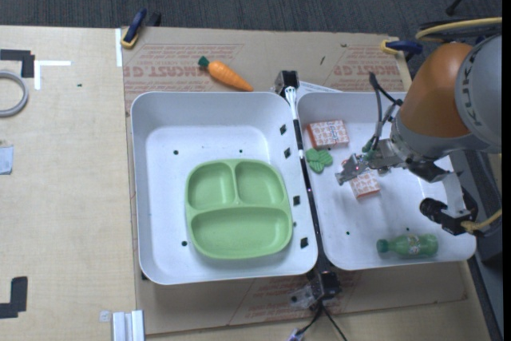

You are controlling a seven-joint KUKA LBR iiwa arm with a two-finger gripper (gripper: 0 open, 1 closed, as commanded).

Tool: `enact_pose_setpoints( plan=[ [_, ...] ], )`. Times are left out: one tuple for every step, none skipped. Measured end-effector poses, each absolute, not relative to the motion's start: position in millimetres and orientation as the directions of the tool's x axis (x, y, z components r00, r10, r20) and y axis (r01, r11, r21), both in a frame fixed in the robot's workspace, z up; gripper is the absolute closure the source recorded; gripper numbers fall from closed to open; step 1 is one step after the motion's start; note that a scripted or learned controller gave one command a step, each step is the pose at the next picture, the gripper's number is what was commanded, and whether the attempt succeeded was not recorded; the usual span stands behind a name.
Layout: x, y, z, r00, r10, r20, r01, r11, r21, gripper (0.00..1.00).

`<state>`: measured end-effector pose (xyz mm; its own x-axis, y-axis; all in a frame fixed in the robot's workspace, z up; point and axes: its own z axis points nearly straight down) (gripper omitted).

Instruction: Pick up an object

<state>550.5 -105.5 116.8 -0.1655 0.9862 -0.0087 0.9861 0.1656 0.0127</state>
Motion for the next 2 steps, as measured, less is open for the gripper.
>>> enact_pose_setpoints(
  plan=[
    [551.3,-105.9,126.5,-0.163,0.987,-0.01,0.986,0.164,0.014,1.0],
    [551.2,-105.9,126.6,-0.164,0.986,-0.01,0.986,0.164,0.014,0.0]
  ],
)
